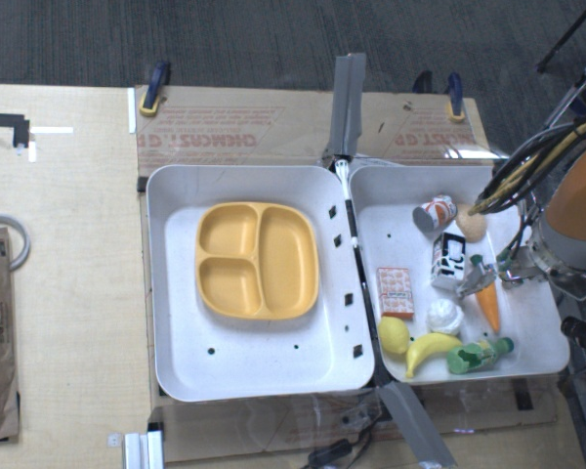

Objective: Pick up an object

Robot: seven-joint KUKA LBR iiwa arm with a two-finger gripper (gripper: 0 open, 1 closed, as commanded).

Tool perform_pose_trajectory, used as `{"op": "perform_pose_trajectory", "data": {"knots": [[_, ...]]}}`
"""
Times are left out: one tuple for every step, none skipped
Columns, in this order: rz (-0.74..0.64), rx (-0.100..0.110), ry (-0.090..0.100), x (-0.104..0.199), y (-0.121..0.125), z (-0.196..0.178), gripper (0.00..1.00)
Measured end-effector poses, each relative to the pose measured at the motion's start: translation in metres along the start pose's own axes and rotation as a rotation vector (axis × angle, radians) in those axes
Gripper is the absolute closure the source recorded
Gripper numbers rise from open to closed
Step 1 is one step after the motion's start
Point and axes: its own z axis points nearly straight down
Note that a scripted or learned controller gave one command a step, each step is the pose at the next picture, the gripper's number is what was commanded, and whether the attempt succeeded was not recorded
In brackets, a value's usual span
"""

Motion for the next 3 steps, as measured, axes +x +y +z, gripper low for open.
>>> {"op": "perform_pose_trajectory", "data": {"knots": [[0.005, 0.001, -0.006, -0.003, -0.001, -0.008, 1.00], [0.083, 0.003, -0.011, 0.027, 0.040, -0.135, 1.00], [-0.001, 0.004, -0.011, 0.074, 0.041, -0.250, 1.00]]}}
